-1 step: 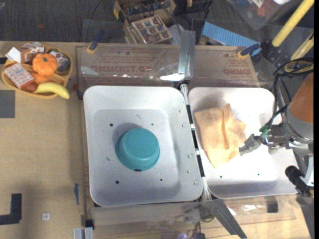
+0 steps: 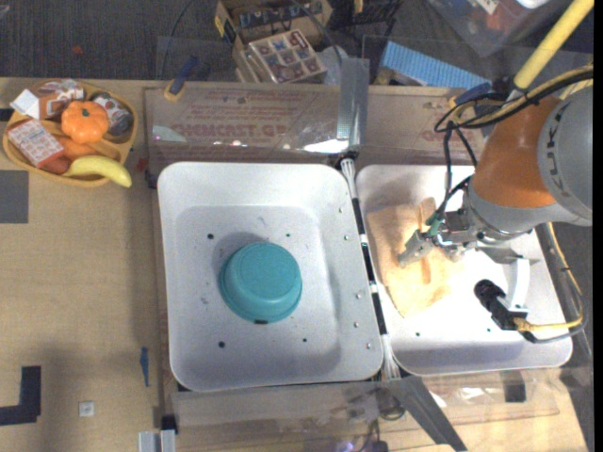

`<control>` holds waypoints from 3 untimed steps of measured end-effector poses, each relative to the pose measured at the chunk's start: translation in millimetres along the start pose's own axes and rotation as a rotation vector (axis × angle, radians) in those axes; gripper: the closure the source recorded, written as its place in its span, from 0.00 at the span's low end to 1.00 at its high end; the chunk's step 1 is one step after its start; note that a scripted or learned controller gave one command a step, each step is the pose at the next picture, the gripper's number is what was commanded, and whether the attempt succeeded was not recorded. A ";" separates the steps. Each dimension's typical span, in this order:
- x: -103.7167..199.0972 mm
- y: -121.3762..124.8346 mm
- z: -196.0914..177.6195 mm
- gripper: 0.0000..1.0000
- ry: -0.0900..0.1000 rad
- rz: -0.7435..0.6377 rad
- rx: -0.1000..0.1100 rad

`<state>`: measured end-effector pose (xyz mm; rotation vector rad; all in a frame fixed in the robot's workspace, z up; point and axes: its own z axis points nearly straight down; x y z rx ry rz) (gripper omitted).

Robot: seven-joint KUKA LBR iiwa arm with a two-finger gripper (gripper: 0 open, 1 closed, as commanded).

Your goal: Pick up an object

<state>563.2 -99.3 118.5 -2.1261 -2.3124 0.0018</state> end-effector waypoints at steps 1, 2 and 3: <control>-0.2 0.0 0.0 0.00 0.000 0.001 0.000; -0.4 0.7 27.9 0.00 0.000 0.033 -0.010; -2.5 2.3 18.7 1.00 0.001 0.038 -0.014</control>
